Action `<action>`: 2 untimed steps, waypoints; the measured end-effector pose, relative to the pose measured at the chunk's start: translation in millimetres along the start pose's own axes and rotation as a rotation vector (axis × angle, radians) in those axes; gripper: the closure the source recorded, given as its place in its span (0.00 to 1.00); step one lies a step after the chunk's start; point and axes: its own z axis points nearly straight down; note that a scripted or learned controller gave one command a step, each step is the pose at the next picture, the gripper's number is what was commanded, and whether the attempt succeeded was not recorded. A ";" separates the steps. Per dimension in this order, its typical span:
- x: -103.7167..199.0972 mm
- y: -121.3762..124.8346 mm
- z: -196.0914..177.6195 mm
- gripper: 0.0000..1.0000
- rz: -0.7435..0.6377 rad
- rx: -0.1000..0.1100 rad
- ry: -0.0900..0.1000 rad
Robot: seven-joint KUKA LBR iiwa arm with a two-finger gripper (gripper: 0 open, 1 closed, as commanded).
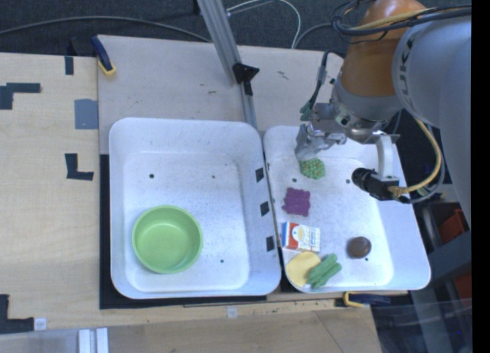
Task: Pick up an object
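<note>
My gripper [309, 147] hangs over the back left part of the right bin [402, 263]. A small bumpy green object [311, 168] lies right below its tip, touching or almost touching it. Further forward in the same bin lie a purple knobbly piece [297, 201], a small white carton with red and blue print [300, 235], a yellow piece [301, 268], a green pod [326, 269] and a brown ball [358, 247].
The left bin [122, 145] holds a light green bowl [167, 238] at its front left. A slanted metal pole [222, 26] crosses the bench behind the bins. The arm's orange band [383, 14] and cables stand over the right bin's back right.
</note>
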 end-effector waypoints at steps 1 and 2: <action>60.2 -15.4 -2.8 1.00 -0.002 0.000 0.001; 119.8 -21.7 -9.1 1.00 -0.003 -0.001 0.001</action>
